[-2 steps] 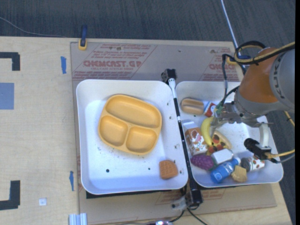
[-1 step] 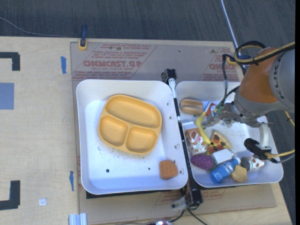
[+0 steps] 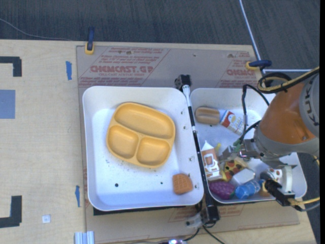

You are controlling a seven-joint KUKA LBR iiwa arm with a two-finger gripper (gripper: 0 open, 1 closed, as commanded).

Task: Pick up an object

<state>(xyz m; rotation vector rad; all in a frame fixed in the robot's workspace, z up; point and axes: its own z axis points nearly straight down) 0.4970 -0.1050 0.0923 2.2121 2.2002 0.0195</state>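
Toys (image 3: pixel 231 169) are lying heaped in the right bin (image 3: pixel 254 98), directly beneath the claw (image 3: pixel 242 154), whose opening cannot be told. Light, rigid and likely slippery, they are best gripped across narrow sides.

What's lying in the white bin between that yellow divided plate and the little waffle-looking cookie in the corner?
Nothing: the camera view shows bare white bin floor with a few dark specks between the yellow plate and the cookie.

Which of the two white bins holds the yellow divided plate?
The left bin, farther from the arm. The yellow divided plate lies in it with a small brown waffle-like piece. The right bin holds a jumble of small toy foods instead.
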